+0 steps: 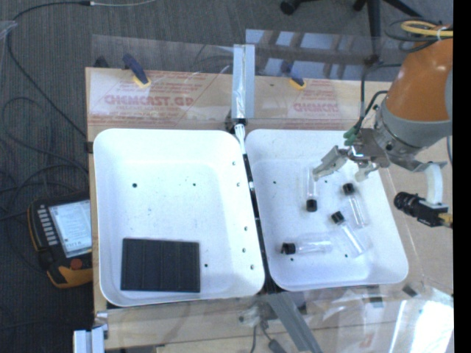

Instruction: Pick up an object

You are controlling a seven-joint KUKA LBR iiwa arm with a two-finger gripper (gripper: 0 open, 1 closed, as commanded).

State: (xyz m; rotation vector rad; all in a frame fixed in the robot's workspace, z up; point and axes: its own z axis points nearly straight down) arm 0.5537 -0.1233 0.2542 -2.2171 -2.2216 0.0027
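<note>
A black pad (160, 265) lies flat in the left bin's (110, 219) near corner. The right bin (383, 267) holds four clear vials (311, 190), scattered loose with black caps, easy targets. The claw (347, 164) hangs wide and empty above the vials toward that bin's far edge, likely lining up a pick. Table (103, 116) on carpet; chair beyond.

White bins (169, 142), black pad (160, 265)

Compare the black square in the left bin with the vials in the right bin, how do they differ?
The black square is flat, dark and opaque; the vials are clear tubes with black caps. The square lies alone, wide and by its bin's near wall; the vials are slim, several, scattered. All lie flat on white bin floors.
</note>
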